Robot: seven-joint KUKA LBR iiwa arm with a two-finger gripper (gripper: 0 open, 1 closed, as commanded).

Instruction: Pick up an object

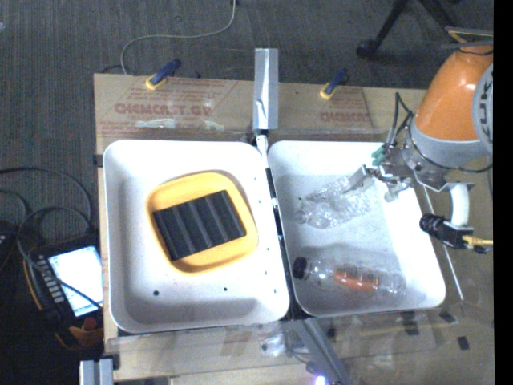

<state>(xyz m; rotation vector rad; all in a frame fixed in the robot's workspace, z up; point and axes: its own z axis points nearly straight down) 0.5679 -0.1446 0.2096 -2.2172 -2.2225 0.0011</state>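
In the right bin (413, 215), a crumpled clear bottle (337, 203) lies just beside the end effector (383, 173); another clear bottle (353, 277) lies nearer the front. The left bin (120, 239) holds a yellow tray (203, 220).

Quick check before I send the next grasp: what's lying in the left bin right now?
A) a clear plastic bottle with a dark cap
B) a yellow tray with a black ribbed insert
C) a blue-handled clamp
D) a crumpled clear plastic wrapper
B. The yellow tray with its black ribbed insert lies in the left bin, while the clear bottle and the crumpled clear plastic both lie in the right bin.
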